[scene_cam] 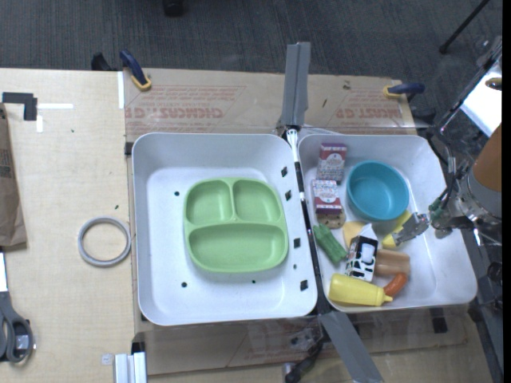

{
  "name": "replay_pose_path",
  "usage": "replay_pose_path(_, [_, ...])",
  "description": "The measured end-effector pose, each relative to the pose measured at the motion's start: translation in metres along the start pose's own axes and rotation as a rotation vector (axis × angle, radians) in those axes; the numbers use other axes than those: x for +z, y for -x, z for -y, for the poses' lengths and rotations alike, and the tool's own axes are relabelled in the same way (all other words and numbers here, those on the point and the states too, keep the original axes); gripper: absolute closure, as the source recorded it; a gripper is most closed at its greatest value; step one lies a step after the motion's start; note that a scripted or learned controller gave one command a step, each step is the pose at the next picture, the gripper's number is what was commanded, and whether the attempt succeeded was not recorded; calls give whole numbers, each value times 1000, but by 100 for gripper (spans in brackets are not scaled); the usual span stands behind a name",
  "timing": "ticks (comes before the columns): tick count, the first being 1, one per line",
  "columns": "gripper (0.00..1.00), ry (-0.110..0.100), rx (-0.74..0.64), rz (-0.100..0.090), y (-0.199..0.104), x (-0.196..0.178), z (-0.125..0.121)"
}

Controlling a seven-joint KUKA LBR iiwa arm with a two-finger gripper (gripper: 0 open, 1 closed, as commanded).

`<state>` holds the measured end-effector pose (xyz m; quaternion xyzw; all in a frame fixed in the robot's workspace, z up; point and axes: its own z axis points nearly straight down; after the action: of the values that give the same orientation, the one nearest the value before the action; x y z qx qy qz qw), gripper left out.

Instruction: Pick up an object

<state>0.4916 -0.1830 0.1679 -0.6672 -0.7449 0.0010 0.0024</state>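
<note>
Cam view: you've got the gripper (413, 227) inside the right bin (447, 290), near its right wall, low over the pile. Fingers sit slightly apart w/ nothing between them.

Right bin contents: blue bowl (378, 191) toward the back, two small cartons (329, 180) lined up along the left wall, green piece (329, 243) just in front of them. Front-left corner: yellow bottle (357, 291) lying on its side, black/white pack (363, 258) touching it, hot dog (392, 262) and orange carrot (394, 284) beside that. Gripper tips are just right of the pack, close above the hot dog.

Left bin (152, 214): green divided plate (236, 224) at center. Grey ring (104, 240) on the bench (64, 182), left of the bins.
</note>
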Motion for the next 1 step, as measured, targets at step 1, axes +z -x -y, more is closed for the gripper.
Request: replay_pose_path(1, [0, 2, -256, 0, 10, 78, -26])
